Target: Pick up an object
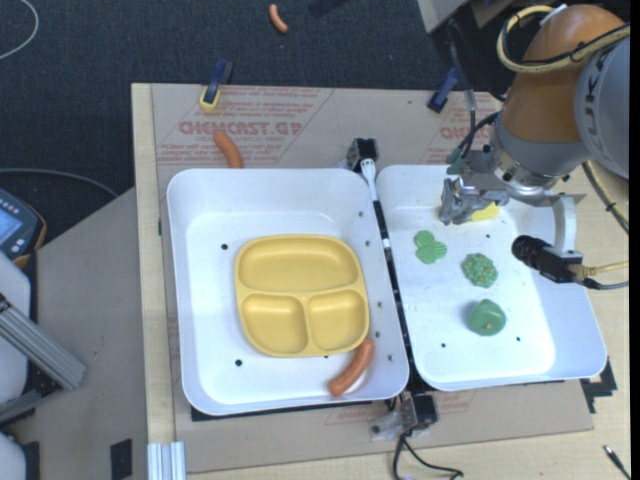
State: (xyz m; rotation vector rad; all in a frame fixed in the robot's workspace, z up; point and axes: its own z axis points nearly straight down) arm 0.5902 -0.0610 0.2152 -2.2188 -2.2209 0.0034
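Fingers (452, 206): pointed down into the right bin, but whether they are spread or pressed together cannot be told from this angle.
Gripper (462, 211): low over the far part of the right bin (570, 363), near its left wall.
Cable (408, 420): black plug and wires at the board's near edge, below the gap between the bins; it runs off the bottom of the view.
Sausage (351, 370): lies in the left bin (190, 268) by its near edge, touching the tray's near right corner.
Tray (300, 293): yellow, three compartments, in the middle of the left bin.
Green lump (486, 317): rounded, nearest of the three green pieces, mid right bin.
Knobbly piece (479, 268): green, just beyond the lump; what it is stays hard to make out.
Flat piece (431, 247): green, left of the knobbly one, near the bin's left wall.
Yellow piece (488, 211): at the right side of the gripper, mostly hidden by it; contact cannot be judged.
Arm (550, 88): orange band above a grey wrist, cut off at the right edge.
Clip (362, 153): black, at the far end of the seam between the bins.
Second sausage (229, 149): on the board (150, 368) beyond the left bin's far edge.
Writing: red "CHEMCAST GP" on the board's far strip; the repeat at the far right corner is partly covered by the arm.
Clamps: yellow-and-blue one (213, 86) at the far left edge, blue one (443, 93) at the far right.
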